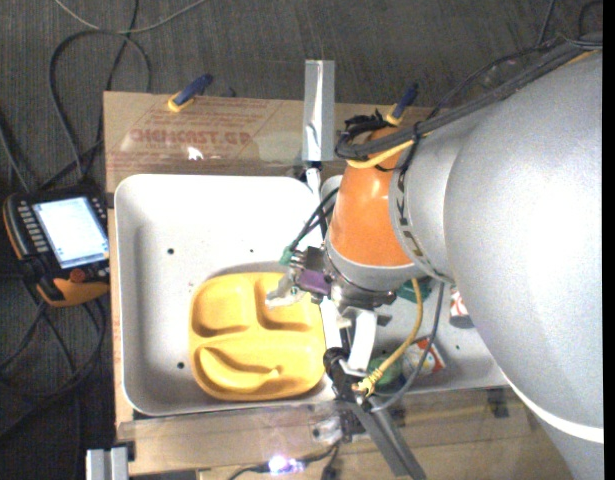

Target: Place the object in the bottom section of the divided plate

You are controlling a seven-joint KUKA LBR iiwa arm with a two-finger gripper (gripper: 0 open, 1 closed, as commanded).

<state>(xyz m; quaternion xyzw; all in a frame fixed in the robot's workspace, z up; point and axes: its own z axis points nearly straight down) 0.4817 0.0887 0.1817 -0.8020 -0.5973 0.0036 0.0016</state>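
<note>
Yellow plastic marks the divided plate (249,353), which lies in the lower right part of the left white bin (152,268) on the counter, its long bottom section curving along the plate's near edge and two smaller sections above it. My grey arm (527,238) reaches in from the right, the orange band (365,218) above my wrist hanging over the wall between the two bins. My jaws (292,290) sit low at the plate's upper right corner, over the upper right section; whether they stand wide or narrow I cannot tell, because my wrist and its cables cover them. Which object I am meant to place I cannot make out either; a small pale shape lies at the plate's upper right section just beside my wrist. Behind the bins, a brown cardboard sheet (187,138) is held by two blue clamps. A handheld pendant (62,233) with a lit screen rests on the floor to the left.
</note>
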